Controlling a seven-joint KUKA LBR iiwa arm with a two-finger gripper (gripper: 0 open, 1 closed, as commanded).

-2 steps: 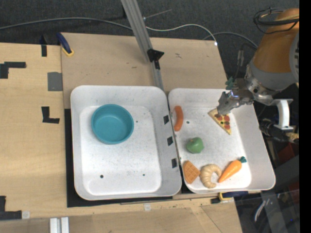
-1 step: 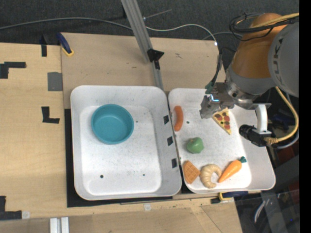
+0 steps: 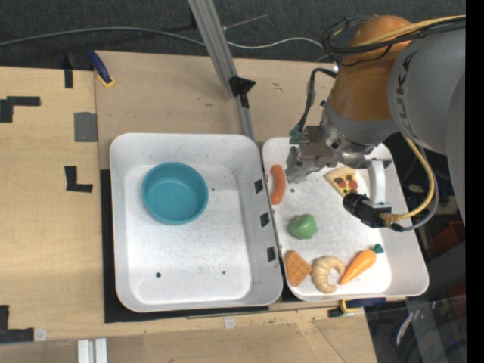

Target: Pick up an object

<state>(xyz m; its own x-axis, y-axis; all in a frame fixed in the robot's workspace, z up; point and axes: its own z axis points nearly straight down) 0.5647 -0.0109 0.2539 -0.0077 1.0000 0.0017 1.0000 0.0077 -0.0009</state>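
Observation:
My gripper (image 3: pixel 297 169) hangs low over the upper left part of the right bin (image 3: pixel 408 278). Just to its left an orange-red sausage (image 3: pixel 277 184) lies along the bin's left wall; I see no contact between them. A yellow pizza-like slice (image 3: pixel 342 178) lies just right of the gripper. Below the gripper sits a green apple-like fruit (image 3: pixel 303 226). Along the bin's front lie a waffle (image 3: pixel 297 267), a croissant (image 3: pixel 327 272) and a carrot (image 3: pixel 359 265).
The left bin (image 3: pixel 128 278) holds a blue bowl (image 3: pixel 175 193) in its upper left. A grey pole (image 3: pixel 219 51) slants down to the gap between the bins. The arm (image 3: pixel 378 74) covers the right bin's back edge.

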